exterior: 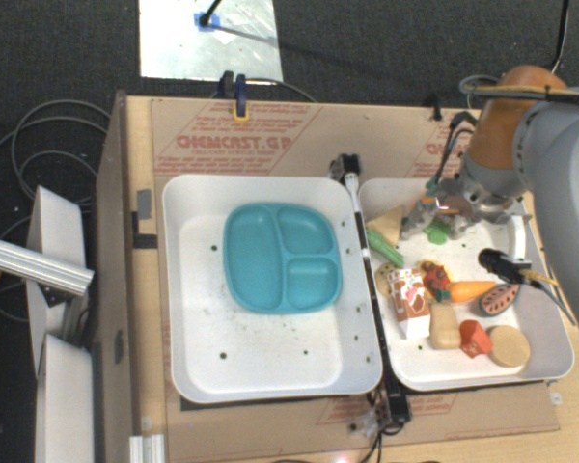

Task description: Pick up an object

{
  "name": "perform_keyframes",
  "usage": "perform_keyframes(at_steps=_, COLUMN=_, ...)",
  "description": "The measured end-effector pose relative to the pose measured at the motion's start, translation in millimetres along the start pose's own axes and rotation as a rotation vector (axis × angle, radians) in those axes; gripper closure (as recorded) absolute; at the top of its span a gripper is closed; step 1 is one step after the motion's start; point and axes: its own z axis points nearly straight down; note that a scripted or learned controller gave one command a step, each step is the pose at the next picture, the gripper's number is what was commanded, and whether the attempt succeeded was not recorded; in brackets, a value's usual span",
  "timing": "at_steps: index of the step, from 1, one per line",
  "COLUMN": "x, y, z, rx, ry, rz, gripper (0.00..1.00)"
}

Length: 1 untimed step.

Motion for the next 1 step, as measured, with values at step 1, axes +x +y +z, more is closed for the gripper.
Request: perform_keyframes(at_steps=1, x=2.0, y=5.2, z=-12.9, rx=-0.031, ry=-0.004, rz=-0.014, gripper=1.0)
